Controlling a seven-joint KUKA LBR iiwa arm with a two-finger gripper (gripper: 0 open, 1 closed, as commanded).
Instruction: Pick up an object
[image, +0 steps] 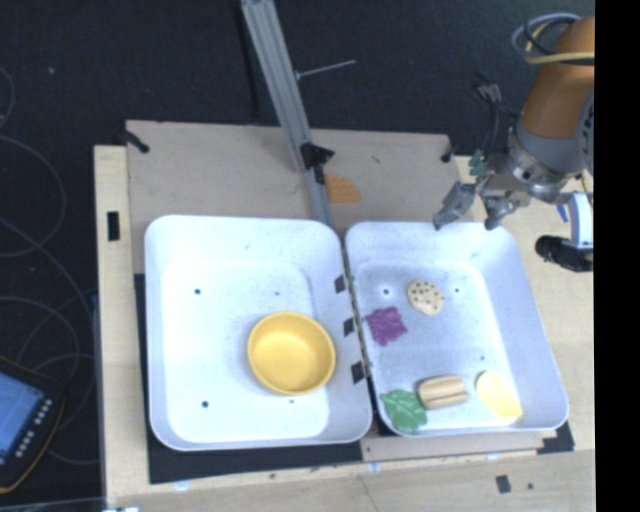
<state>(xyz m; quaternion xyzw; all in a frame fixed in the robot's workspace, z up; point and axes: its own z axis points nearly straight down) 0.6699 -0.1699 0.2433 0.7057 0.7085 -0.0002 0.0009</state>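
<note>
Nearest the camera, along the front wall of the right bin (520, 260), sit three things in a row: a green leafy piece (403, 409) in the front left corner, a tan bread roll (442, 391) just beside it, and a pale yellow lemon-shaped piece (497, 394) toward the front right corner. The roll and the green piece look to be touching; the yellow piece lies a little apart from the roll.

Further back in that same bin, a purple crinkled piece (385, 325) lies near the left wall, and a round cookie with dark spots (425, 296) lies up and to its right, separate from it.

Across the divide, the left bin (200, 250) holds a yellow bowl (291, 352), upright, in its front right part.

Above the back right edge of the right bin hangs the gripper (470, 212), carried by the grey arm with its orange band (555, 95). Its two fingers are spread apart, with nothing between them, and it sits well away from every item in the bin. A slanted metal rail (285, 100) runs from the top of the view down to the gap between the bins.
</note>
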